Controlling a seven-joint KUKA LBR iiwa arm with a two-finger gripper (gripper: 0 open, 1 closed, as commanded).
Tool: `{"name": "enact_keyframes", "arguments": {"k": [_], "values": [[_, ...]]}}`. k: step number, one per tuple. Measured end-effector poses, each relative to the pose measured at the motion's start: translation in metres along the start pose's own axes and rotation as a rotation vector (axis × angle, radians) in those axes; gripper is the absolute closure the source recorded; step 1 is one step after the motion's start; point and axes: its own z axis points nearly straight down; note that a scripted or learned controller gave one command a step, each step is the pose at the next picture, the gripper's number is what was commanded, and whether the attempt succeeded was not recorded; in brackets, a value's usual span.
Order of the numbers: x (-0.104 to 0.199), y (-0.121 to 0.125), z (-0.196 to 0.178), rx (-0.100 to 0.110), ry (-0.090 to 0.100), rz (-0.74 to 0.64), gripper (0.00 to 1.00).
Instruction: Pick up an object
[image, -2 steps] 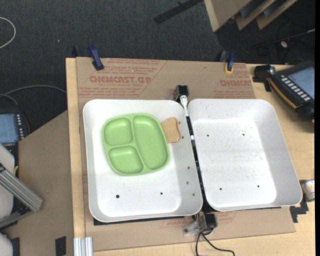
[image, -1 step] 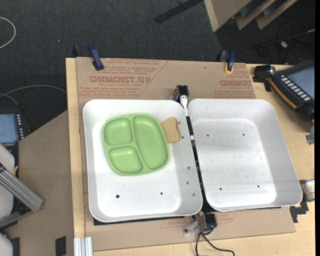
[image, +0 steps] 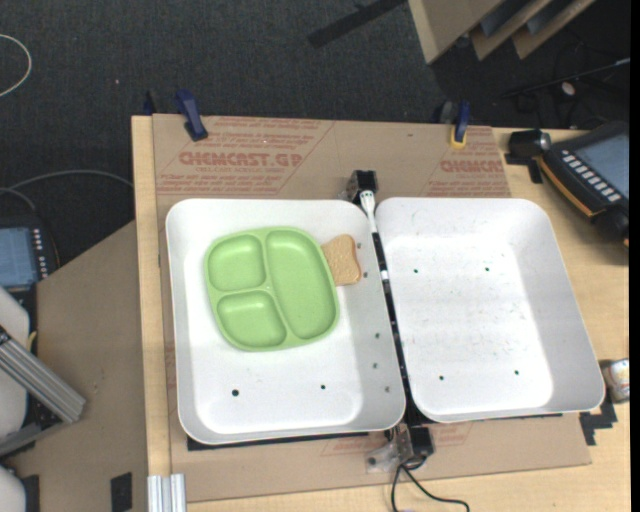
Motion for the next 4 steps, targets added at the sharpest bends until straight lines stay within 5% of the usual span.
{"name": "enact_keyframes", "arguments": {"k": [1,2,3,4], "values": [[0.041,-0.014,0.115,0.032,0.015,0.0,1.0],[-0.001,-0.004,0.111,0.017,0.006,0.005,1.0],[0.0,-0.004,-0.017,0.004,0.002,0.001,1.0],[0.035,-0.014,0.11,0.033,0.015,0.0,1.0]]}}
